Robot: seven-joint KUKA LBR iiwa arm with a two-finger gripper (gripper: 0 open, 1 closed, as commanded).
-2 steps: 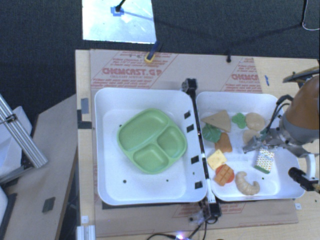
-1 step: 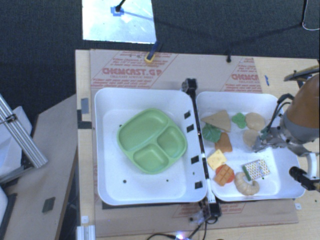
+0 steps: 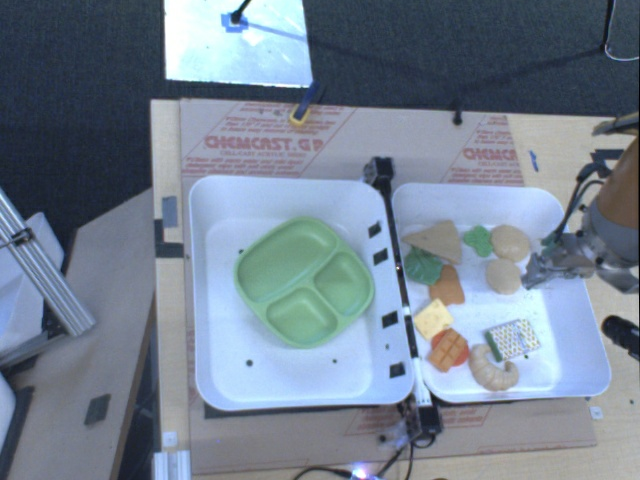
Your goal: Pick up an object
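My gripper (image 3: 538, 271) hangs over the right edge of the right bin (image 3: 575, 343), low above the white floor, just beside two pale round toy foods (image 3: 506, 258) that sit near the bin's far right corner. From this slant I cannot tell whether it is spread or pressed together, and I see nothing pinched in it.

The rest of the toy food crowds the bin's left half: a tan wedge (image 3: 436, 239) by the far edge, a green leafy piece (image 3: 421, 266) and an orange piece (image 3: 449, 288) along the divider, then a yellow cheese block (image 3: 433, 319) and an orange cube (image 3: 449, 349) toward the near edge. A shrimp (image 3: 494, 371) lies by the near wall, with a speckled packet (image 3: 514, 338) just behind it.

The left bin (image 3: 215, 368) carries a green divided plate (image 3: 304, 280), set at its middle.
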